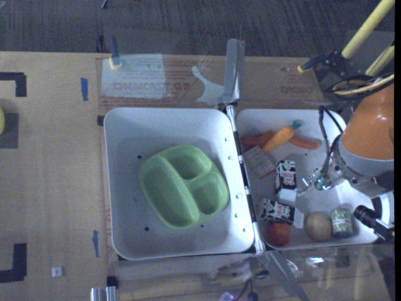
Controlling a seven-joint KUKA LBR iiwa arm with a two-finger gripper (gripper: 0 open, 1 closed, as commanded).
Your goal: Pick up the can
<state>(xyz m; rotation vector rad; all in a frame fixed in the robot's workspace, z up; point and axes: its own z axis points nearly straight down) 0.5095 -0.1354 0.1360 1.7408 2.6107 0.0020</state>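
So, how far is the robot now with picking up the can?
Nothing looks done yet: the can stands on the floor of the right bin, near its front edge, beside a brown round item. In hand: the gripper is over this bin, but up and left of the can, not touching it. Left: move over the can, grasp it and lift it.

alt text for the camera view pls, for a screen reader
A grey arm with an orange band reaches from the right over the right bin, which holds a green-labelled can, carrots, two milk cartons, a potato and a tomato. The left bin holds a green divided plate.
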